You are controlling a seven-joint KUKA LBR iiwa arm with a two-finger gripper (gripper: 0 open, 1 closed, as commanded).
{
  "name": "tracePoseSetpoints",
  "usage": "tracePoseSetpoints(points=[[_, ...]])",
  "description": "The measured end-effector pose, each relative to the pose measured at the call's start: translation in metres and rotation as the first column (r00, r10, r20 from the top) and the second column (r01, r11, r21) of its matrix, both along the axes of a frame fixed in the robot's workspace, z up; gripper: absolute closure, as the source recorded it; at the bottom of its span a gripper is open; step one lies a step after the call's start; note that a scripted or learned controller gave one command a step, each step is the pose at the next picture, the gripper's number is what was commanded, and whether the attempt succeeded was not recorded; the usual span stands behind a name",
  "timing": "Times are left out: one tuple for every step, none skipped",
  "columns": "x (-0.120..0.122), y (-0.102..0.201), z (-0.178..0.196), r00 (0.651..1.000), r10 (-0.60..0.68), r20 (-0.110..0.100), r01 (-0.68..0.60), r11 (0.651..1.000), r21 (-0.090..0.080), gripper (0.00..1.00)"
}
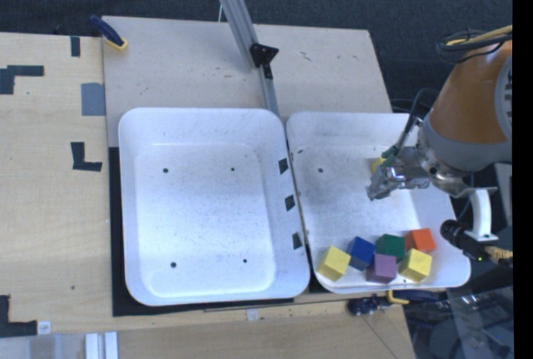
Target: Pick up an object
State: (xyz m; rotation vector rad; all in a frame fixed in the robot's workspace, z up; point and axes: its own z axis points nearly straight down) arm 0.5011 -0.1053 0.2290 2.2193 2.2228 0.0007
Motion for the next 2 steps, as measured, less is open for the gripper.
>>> tracePoseSetpoints(points=[[0.02, 0.053, 0.002, 1.0, 0.005, -0.002, -0.005, 1.0, 0.002, 1.0], [0.046, 0.088, 0.001, 1.0, 0.004, -0.001, -0.004, 1.0, 0.001, 1.0]])
